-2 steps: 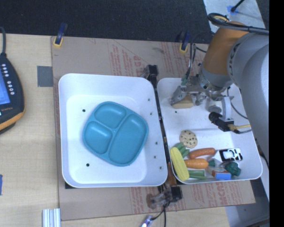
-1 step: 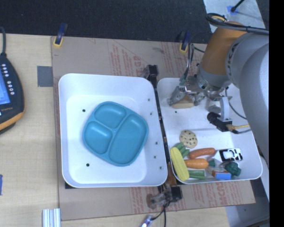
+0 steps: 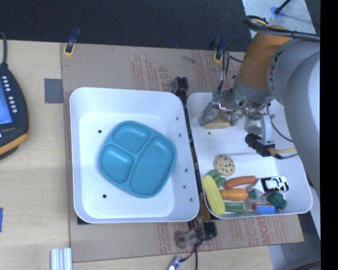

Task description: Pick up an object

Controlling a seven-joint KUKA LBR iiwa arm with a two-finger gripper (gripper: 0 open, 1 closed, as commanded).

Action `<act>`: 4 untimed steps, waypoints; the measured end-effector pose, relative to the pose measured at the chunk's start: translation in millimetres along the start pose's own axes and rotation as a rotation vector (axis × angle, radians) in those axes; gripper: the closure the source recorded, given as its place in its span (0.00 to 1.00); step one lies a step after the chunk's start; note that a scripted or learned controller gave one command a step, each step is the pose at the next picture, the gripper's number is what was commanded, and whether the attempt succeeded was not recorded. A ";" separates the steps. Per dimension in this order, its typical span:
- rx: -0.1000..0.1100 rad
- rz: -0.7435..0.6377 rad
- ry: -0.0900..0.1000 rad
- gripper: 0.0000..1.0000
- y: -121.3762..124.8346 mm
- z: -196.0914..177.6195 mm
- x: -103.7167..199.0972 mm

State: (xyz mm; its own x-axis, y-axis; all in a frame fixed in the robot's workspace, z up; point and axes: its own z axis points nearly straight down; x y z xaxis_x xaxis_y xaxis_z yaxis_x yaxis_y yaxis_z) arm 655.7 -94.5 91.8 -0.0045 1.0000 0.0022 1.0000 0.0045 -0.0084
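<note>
Two white bins on the desk (image 3: 39, 207): the left bin (image 3: 81, 207) holds a blue divided plate (image 3: 137, 158); the right bin (image 3: 301, 204) holds a cookie (image 3: 224, 164), corn cob (image 3: 213, 195), carrots (image 3: 235, 194) and other small toys near its front edge. The hand (image 3: 217, 117) sits low at the right bin's far end, fingers spread over a tan block (image 3: 217, 125), though grip on it cannot be told.

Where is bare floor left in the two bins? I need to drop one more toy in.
Left bin: bare white floor rings the blue divided plate, widest along the far side. Right bin: a bare strip between the cookie and the gripper. Its near end is crowded with corn, carrots and other toys.
</note>
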 end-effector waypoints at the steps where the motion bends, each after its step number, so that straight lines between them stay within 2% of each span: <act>1: -0.001 0.002 0.000 0.00 0.2 -0.1 -3.5; 4: 0.000 0.002 0.000 0.00 0.0 0.0 -2.7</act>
